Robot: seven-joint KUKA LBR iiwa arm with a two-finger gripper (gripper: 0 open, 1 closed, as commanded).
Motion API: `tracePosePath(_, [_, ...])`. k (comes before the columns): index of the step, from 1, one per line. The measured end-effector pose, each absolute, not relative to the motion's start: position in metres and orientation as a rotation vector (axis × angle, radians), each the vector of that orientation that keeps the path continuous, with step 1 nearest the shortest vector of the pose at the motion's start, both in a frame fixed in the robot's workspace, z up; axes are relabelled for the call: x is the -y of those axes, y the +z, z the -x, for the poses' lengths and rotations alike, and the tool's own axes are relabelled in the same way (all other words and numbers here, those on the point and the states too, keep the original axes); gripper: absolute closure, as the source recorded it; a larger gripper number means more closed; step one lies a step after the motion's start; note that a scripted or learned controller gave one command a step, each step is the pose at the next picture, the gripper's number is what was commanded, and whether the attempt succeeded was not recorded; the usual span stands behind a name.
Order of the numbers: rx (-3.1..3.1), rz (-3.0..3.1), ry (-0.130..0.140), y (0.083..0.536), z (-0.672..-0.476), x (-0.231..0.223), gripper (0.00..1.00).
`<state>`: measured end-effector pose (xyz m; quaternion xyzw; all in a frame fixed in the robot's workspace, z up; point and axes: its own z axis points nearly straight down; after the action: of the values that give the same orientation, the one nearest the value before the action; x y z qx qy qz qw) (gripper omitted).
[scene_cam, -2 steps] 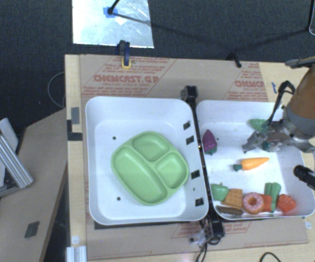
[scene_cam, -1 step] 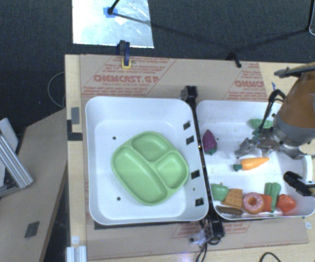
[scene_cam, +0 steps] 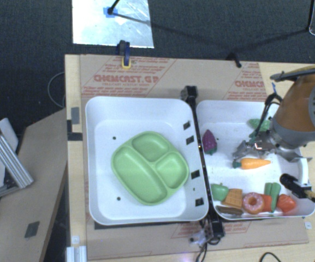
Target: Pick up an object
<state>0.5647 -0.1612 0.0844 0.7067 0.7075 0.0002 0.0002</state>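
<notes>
My gripper [scene_cam: 246, 149] hangs low in the right bin [scene_cam: 228, 121], at the end of the grey and orange arm reaching in from the right. An orange toy carrot [scene_cam: 255, 163] lies just below it, touching or nearly touching the gripper's tip. A purple toy eggplant [scene_cam: 208, 141] rests to the left, near the bin's left wall. Along the front wall sit a green piece [scene_cam: 220, 191], a tan waffle-like piece [scene_cam: 234, 197], a pink donut [scene_cam: 253, 202], a green pepper [scene_cam: 271, 190] and a red piece [scene_cam: 286, 203].
The left bin [scene_cam: 102, 124] holds a light green divided plate [scene_cam: 149, 167]. Another green item [scene_cam: 255, 124] peeks out behind the arm at the right bin's back. The divider between the two bins carries black clips [scene_cam: 190, 93].
</notes>
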Motion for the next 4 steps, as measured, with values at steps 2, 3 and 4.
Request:
tracePosePath(2, [-2.223,-2.213,0.005,0.155,-0.572,0.155,1.00])
tracePosePath(3, [-2.224,-2.214,0.003,0.199,-0.571,0.152,1.00])
tracePosePath(4, [-2.225,-2.215,0.002,0.225,-0.572,0.152,1.00])
